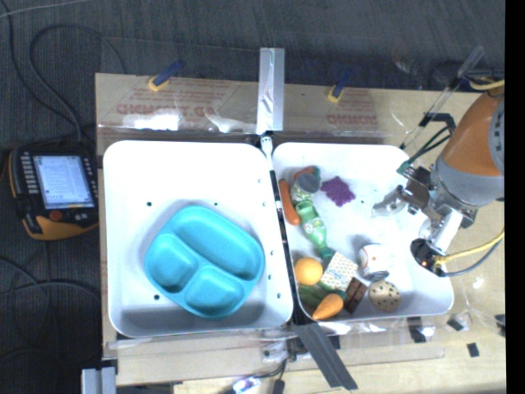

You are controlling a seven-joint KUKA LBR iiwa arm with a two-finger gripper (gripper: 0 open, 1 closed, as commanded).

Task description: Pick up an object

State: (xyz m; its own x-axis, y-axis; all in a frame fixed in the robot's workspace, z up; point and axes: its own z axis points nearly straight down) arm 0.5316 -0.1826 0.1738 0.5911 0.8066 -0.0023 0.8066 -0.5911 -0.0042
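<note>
Right now the gripper [392, 203] hangs over the right bin [373, 156], near that bin's right edge, with the grey and orange arm [476, 150] behind it. Whether the fingers are released or clenched cannot be told from this view; nothing shows between them.

No object is picked yet. The candidates lie in the right bin: a purple lump [337, 190] toward the far edge, a green bottle [311, 222] and an orange carrot-like piece [289, 205] along the left wall, an orange ball [308, 271], a patterned packet [338, 271], a white cup [373, 259] and a spotted die [384, 295] near the front edge. The left bin [131, 171] carries a blue divided tray [205, 259].

Risk, as a judgement: the things along the left wall and front edge are crowded, some touching, so a descent there could strike two at once or wedge against the wall. The ball looks smooth and round and may roll out of a pinch; the bottle looks glossy and could slip. The purple lump looks soft and irregular, and stands apart from its neighbours, so it seems the safer target. The cup, just beside the gripper, could tip if nudged.
</note>
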